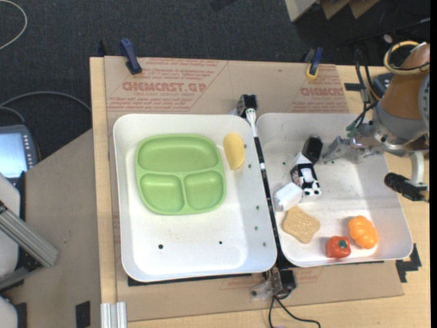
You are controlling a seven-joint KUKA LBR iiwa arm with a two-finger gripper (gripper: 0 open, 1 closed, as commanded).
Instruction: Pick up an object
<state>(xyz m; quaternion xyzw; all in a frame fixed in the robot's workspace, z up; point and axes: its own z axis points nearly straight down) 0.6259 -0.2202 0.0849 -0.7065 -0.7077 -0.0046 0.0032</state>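
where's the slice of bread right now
The slice of bread lies in the right bin, near its front left corner, just below a small black-and-white toy and left of the tomato.

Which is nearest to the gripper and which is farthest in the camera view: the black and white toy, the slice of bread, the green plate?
From the gripper:
1. Black and white toy, right bin, just left of it.
2. Slice of bread, right bin, front.
3. Green plate, left bin.

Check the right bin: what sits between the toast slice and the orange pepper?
The red tomato, low between the toast slice and orange pepper, in the camera view.
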